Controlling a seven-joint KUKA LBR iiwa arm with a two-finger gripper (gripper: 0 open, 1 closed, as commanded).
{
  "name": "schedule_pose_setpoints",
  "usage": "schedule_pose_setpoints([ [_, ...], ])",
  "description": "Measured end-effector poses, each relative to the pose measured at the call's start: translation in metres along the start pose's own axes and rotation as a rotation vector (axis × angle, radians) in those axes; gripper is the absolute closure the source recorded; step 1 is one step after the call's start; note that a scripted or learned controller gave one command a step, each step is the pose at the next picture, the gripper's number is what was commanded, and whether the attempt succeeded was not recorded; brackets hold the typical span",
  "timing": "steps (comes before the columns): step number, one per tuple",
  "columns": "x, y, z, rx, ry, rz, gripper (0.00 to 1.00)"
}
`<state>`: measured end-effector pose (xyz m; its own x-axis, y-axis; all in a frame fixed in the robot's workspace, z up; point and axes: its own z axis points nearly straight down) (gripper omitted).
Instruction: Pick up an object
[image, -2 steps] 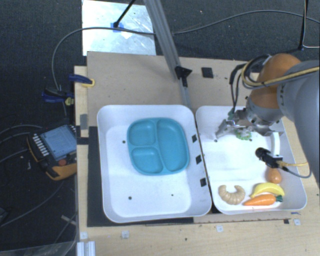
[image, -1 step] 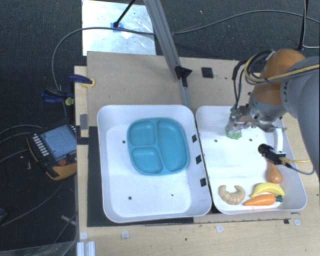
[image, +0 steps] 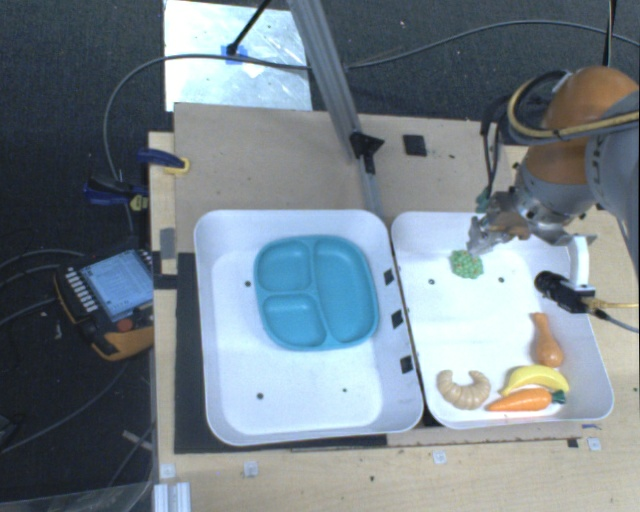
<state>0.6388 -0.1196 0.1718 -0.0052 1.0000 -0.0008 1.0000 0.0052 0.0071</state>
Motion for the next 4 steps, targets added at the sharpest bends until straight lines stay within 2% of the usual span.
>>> schedule_pose_setpoints([
  [2,0.000,0.004,-0.102,0.000,0.000,-0.002,1.00],
  [4,0.097,-0.022,-0.073,0.008,0.002,-0.004,1.00],
])
